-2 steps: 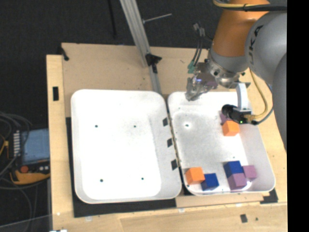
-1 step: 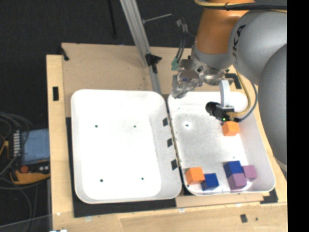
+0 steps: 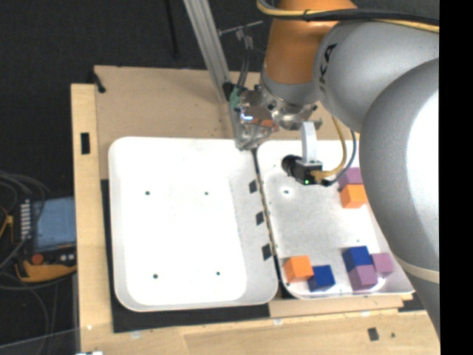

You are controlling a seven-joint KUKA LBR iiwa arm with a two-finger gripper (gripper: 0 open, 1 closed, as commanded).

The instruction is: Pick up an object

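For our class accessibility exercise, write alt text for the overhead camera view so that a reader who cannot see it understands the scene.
A grey robot arm with an orange band reaches from the right, its gripper at the far edge between two white bins. The right bin holds small orange, blue and purple blocks, including an orange block near its front edge; the left bin sits alongside.

The grey arm (image 3: 392, 117) reaches in from the right and bulks large across the upper right of the view, its broad links curving down the right side. The orange band (image 3: 295, 39) sits above the wrist, which points downward and slightly left. Below it the gripper (image 3: 251, 128) hangs low, its fingers too tangled with cables and fittings to make out.
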